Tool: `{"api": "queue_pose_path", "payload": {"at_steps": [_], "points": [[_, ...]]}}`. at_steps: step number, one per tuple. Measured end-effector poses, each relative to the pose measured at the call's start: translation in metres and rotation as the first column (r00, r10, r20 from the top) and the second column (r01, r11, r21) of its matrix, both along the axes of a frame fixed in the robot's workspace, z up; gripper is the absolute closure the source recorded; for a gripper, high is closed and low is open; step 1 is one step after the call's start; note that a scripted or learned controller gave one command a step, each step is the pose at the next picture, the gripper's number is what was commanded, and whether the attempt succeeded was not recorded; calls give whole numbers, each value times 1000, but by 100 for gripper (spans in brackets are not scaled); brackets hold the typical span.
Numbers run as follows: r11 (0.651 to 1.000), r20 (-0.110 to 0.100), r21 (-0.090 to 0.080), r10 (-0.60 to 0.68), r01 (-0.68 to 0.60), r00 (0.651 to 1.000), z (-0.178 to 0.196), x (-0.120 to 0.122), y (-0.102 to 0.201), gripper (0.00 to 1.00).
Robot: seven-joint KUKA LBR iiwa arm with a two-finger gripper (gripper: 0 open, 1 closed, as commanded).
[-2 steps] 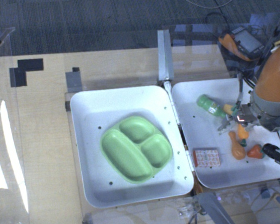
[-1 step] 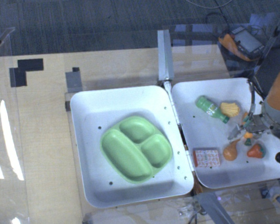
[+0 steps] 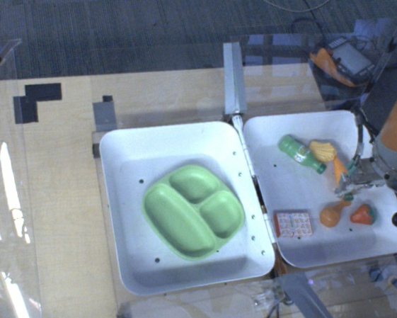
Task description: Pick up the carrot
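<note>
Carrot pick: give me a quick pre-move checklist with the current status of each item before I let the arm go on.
1. Carrot located: ok. It lies in the right bin, near the far right side, just below the yellow toy.
2. Gripper over the target: ok, roughly. It sits at the carrot's lower end.
3. Carrot held: not ok. Nothing in this view shows it between the gripper's tips.
4. Crowding: not ok. The yellow toy touches the carrot's top; the green bottle and orange fruit lie close.
5. Carrot fully visible: not ok. Its lower end is hidden by the gripper.
6. Green tray in the left bin out of the path: ok.
</note>
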State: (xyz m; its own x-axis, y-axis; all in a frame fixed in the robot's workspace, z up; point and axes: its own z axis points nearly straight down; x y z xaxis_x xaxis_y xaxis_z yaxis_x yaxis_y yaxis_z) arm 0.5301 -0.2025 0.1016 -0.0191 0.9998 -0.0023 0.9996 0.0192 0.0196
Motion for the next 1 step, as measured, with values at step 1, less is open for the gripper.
{"api": "queue_pose_path", "payload": {"at_steps": [1], "points": [[983,-14,2,-183,183,983,69,8,45,100]]}}
